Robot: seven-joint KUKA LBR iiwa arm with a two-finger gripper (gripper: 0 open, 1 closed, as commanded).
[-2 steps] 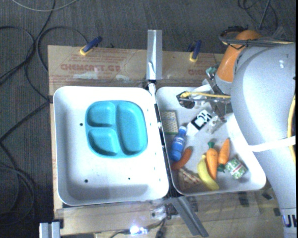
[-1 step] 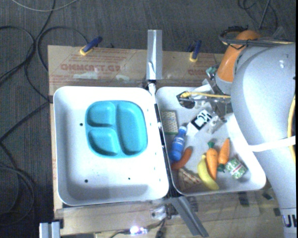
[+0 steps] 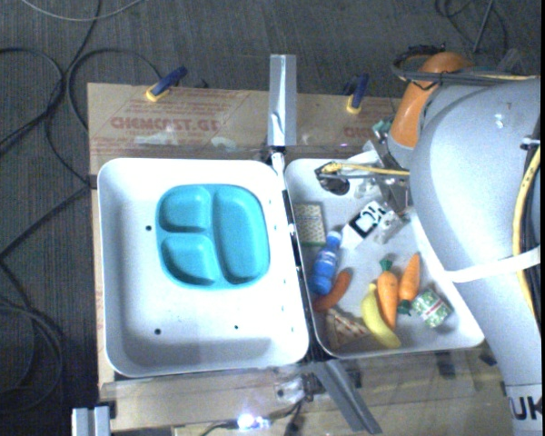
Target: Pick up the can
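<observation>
Camera view: arm (image 3: 477,180) reaches in from the right, over the right bin (image 3: 302,271). The gripper (image 3: 388,203) hangs low above that bin's far half, and I cannot tell whether it is spread or pressed together. What looks like the can (image 3: 431,309), green and white, lies near the bin's front right corner, just beside two carrots (image 3: 388,296) and a banana (image 3: 375,321), well apart from the gripper. A blue bottle (image 3: 325,266) lies by the left wall. The left bin (image 3: 127,334) holds a blue tray (image 3: 213,234).
</observation>
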